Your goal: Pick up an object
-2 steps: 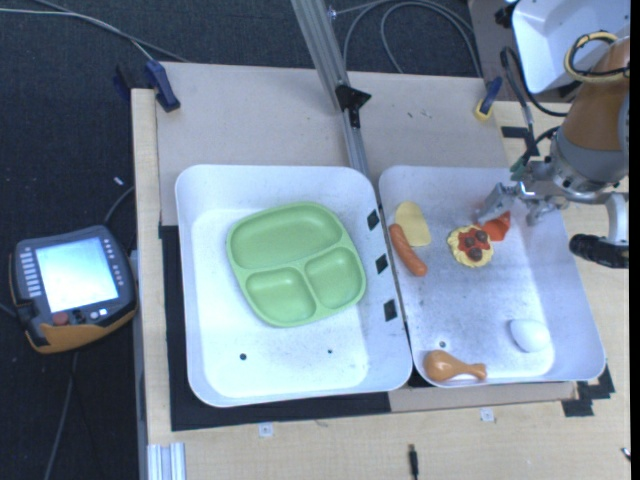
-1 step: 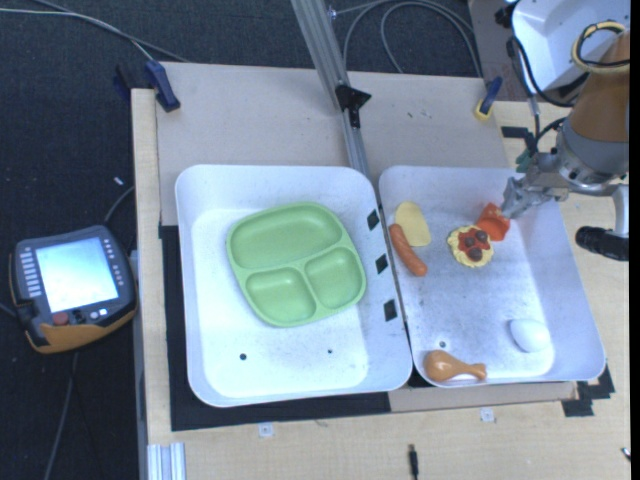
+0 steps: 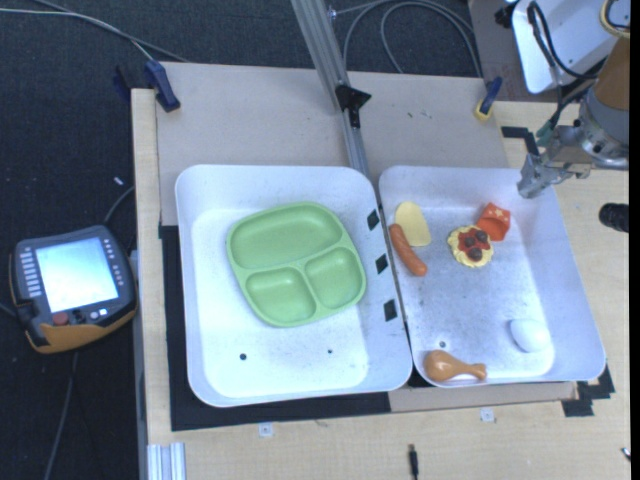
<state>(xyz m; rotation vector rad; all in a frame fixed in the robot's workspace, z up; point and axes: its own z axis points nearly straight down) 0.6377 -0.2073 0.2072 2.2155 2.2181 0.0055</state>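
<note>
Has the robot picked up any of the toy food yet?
Not yet. The gripper hangs at the right bin's far right rim with nothing visibly in it. The red toy piece, yellow round tart, orange sausage, white egg and tan drumstick all lie in that bin, so the whole pick is left.

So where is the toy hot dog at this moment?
The toy hot dog lies in the right bin, near its left wall, just below the yellow piece and left of the small tart.

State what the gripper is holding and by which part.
Nothing is held: the gripper hangs over the right bin's far right rim, apart from every object.
</note>
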